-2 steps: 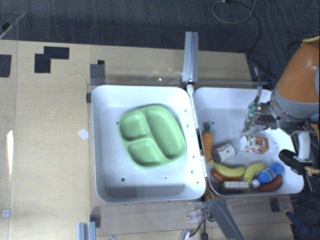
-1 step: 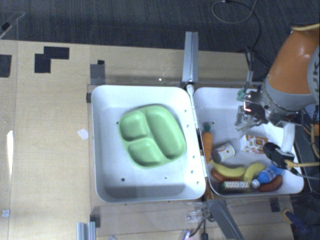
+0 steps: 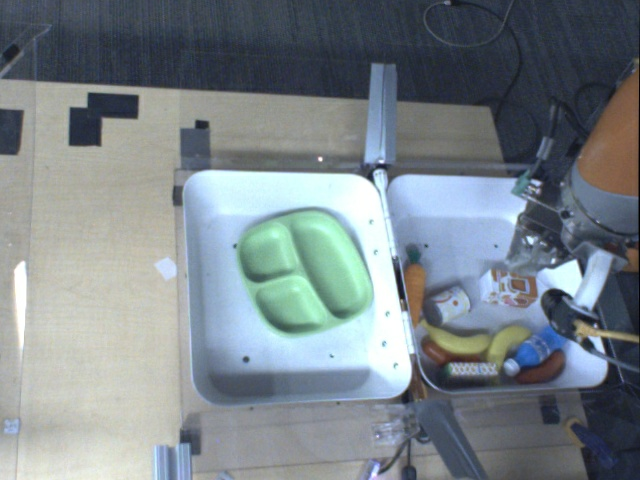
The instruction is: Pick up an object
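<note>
My gripper (image 3: 527,258) hangs over the right side of the right bin (image 3: 450,208), just above a small white and orange packet (image 3: 510,289). Nothing shows between its tips. Along the bin's near side lie a banana (image 3: 470,342), a blue and white bottle (image 3: 535,350), a red sausage (image 3: 541,371), a dark bar (image 3: 470,371) and a small pale can (image 3: 450,303). A carrot (image 3: 413,290) lies against the bin's left wall.
The left bin (image 3: 215,348) holds a green divided plate (image 3: 303,270) in its middle. A metal divider post (image 3: 380,118) stands between the bins at the far side. The far half of the right bin is bare white floor.
</note>
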`<state>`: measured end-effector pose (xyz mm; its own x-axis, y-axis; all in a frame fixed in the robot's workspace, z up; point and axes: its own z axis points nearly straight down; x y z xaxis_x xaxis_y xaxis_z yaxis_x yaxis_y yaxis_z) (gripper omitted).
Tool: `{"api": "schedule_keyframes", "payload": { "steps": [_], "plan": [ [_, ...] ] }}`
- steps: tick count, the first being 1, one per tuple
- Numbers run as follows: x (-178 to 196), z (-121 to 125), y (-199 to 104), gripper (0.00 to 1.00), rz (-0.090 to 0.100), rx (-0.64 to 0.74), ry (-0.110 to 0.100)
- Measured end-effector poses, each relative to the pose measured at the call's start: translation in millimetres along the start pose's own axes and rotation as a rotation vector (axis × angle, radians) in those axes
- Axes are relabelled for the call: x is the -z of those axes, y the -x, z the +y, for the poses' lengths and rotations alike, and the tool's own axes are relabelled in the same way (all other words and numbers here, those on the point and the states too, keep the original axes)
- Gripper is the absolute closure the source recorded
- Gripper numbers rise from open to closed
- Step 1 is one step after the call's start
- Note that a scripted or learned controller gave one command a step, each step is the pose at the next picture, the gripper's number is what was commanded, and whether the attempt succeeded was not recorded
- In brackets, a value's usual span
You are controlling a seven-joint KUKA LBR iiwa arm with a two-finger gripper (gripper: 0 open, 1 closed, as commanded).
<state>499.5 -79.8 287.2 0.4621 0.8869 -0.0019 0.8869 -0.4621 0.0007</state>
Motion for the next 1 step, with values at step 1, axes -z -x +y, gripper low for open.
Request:
{"api": "schedule_keyframes", "payload": {
  "steps": [1],
  "plan": [
    [-23.8, 23.9, 37.5, 1.0, 0.0, -0.13, -0.002]
  ]
}}
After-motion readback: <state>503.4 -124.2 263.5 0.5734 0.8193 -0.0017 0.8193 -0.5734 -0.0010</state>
